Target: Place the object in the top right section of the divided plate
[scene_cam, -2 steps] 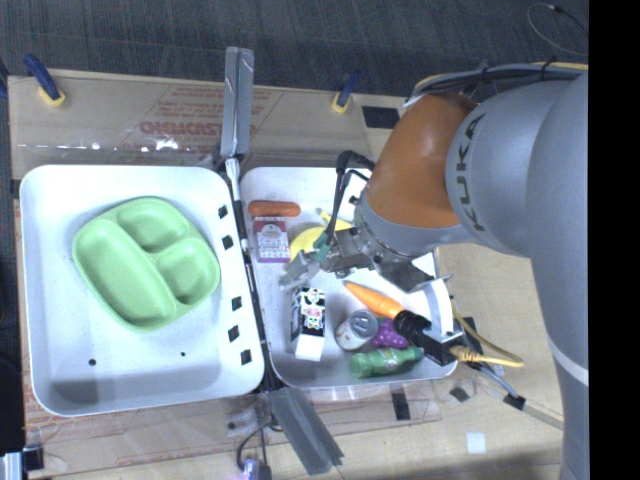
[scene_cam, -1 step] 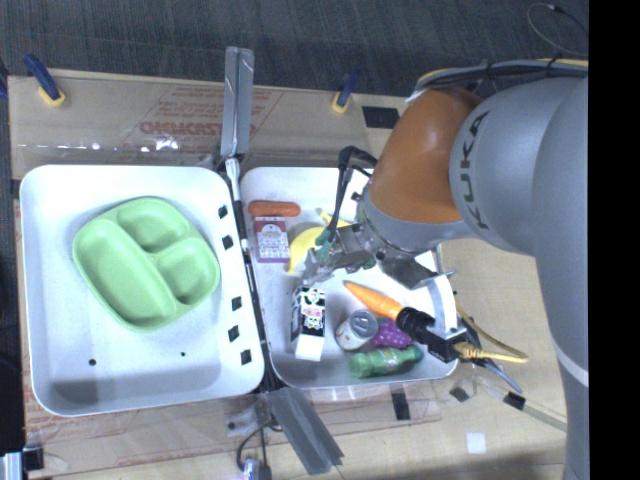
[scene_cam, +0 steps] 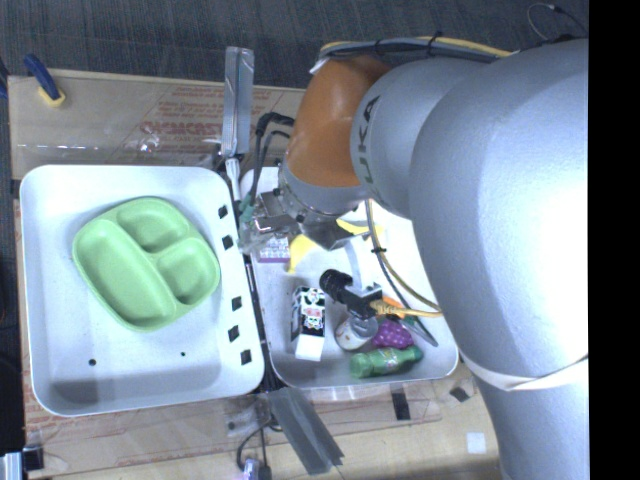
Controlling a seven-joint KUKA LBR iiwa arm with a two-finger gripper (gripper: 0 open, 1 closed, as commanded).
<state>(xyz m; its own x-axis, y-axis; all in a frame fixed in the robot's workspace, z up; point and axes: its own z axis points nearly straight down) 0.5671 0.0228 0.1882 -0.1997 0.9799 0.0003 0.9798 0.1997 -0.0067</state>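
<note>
A thin strip of the wooden tabletop (scene_cam: 130, 430) is showing along the near edge, and the two shallow white plastic bins are sitting on it side by side. The smooth grey arm (scene_cam: 500, 218) is reaching in from the right and covering the right half of the right bin (scene_cam: 283, 360), hiding whatever is lying beneath it.

In the near part of that bin a knobbly green toy (scene_cam: 385, 363) is lying just beside a bunch of purple grapes (scene_cam: 395, 335). A round grey thing (scene_cam: 350, 338), hard to make out, is touching the grapes on their left. Further left, a small black-and-white box (scene_cam: 311, 313) is lying against a white block (scene_cam: 308, 347). A thin orange piece (scene_cam: 405, 311) is poking out from under the arm.

Which of these is the task's object cannot be told. All of them are lying in the right bin, well apart from the divided plate (scene_cam: 110, 278). The plate is smooth, pale green and round-cornered, with three sections, and it is resting at an angle in the middle of the left bin (scene_cam: 50, 368).

Farther back, the end effector (scene_cam: 265, 223) is hanging below the orange band (scene_cam: 335, 118), over the far left part of the right bin and close to the wall shared with the left bin. It is blurred and crowded by cables, so whether it is apart or together cannot be told. A small pinkish scrap (scene_cam: 272, 253) and a yellow piece (scene_cam: 296, 256) are showing just near of it.
</note>
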